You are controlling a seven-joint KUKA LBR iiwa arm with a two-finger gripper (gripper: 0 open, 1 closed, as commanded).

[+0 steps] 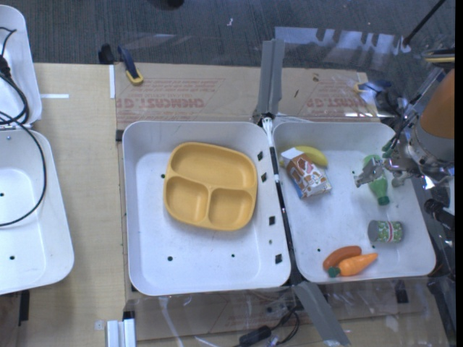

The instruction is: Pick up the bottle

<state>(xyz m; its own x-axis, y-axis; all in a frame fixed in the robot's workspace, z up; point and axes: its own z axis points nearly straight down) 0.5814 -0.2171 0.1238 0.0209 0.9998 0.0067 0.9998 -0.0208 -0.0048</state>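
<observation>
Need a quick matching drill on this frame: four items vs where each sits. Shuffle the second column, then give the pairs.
Things:
1. yellow tray
2. green bottle
3. carrot
4. banana

Places:
A. right bin, front edge
B. left bin, middle
C. right bin, back, beside the snack bag
D. right bin, next to the gripper

Pairs: 1-B, 2-D, 3-A, 4-C
</observation>
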